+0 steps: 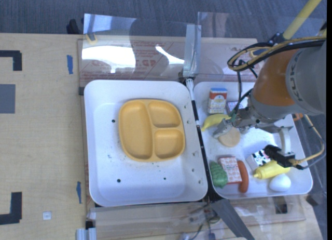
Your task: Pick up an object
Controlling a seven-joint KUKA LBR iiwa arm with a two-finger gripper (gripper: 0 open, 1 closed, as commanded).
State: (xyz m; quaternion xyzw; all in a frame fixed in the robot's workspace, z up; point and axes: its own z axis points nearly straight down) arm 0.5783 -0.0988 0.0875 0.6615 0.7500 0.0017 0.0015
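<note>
The tool [226, 126] hangs low over the right bin [303, 182] between banana [211, 122] and tan disc [230, 139] (probably lining up a pick); whether its grip is spread, I cannot tell.

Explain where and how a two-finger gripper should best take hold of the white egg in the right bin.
Probably grip the egg across its short middle, coming straight down from above. It lies on its side near the right bin's front corner, with the yellow bottle close on its upper left. Fingers should close front to back, where the smooth, rounded shape is narrowest and the sides look freest.
</note>
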